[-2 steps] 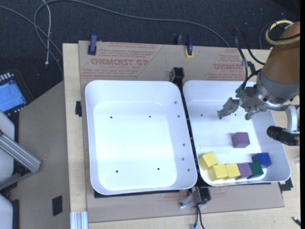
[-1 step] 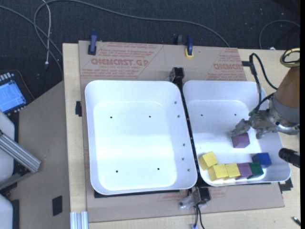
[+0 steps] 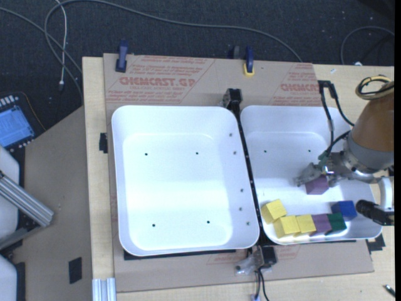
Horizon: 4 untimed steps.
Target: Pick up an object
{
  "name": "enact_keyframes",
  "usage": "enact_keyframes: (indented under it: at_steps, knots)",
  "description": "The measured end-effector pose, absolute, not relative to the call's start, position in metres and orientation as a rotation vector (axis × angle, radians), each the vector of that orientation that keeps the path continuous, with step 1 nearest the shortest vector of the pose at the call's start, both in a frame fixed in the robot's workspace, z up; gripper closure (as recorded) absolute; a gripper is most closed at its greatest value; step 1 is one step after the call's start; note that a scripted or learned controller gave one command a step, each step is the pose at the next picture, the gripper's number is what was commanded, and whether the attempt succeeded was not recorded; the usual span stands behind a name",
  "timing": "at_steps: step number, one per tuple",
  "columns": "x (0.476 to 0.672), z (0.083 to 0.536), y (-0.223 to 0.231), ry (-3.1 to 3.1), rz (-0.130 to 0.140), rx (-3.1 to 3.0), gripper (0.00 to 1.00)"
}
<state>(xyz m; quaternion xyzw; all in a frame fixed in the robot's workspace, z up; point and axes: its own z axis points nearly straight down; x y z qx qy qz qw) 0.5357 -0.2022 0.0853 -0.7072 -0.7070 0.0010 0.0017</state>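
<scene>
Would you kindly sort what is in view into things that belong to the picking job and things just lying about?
Job: gripper; purple block at its fingers; yellow blocks; blue block; green block; right bin.
Lying about: left bin; blue clamps; cables.

Red lettering is printed on the brown board (image 3: 188,74) that lies under the two white bins. In the largest line, seen above the left bin (image 3: 182,177), something like "CHEMCAST GP" can be made out, though the letters are blurred and the reading is not certain. Smaller red lines are printed above and below it, too fine to be read. The same red print is repeated on the board above the right bin (image 3: 294,149), set at a slant, and there only the shape of the wording is caught. A blue panel (image 3: 12,125) at the left edge carries pale marks that cannot be read.
</scene>
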Motion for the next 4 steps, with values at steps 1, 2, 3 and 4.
enact_keyframes:
  at_steps: [1,2,3,4]
  knots:
    - [0.537,0.099,-0.202,-2.223,-0.001,-2.222,1.00]
    - [0.614,0.128,-0.135,-2.232,-0.006,-2.215,1.00]
    - [0.661,0.191,-0.053,-2.232,-0.009,-2.215,1.00]
    - [0.668,0.263,0.038,-2.232,-0.011,-2.214,1.00]
